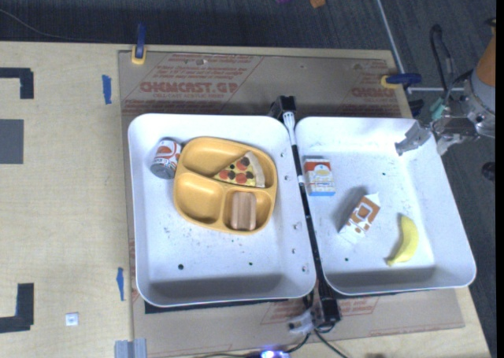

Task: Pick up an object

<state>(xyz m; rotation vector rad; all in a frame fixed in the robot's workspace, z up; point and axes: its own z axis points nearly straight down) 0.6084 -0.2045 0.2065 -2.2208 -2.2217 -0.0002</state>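
Still early: nothing picked yet.
Bench (63,215) w/ two white bins; left bin (150,254) has yellow tray (197,191) w/ pizza slice (244,169), plus a can (164,157). Right bin (449,254) holds small box (319,176), carton (360,215), banana (403,241), all lying loose. End effector (429,134) hovers over right bin's far-right rim, nothing visible in it; open/closed can't tell. Approach, descent, grasp all left.

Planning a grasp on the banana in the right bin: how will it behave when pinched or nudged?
The banana is curved and lies flat, so a nudge would probably spin it rather than roll it. Its smooth yellow skin looks slippery; fingers may slide off. It lies near the right bin wall, cramping access.
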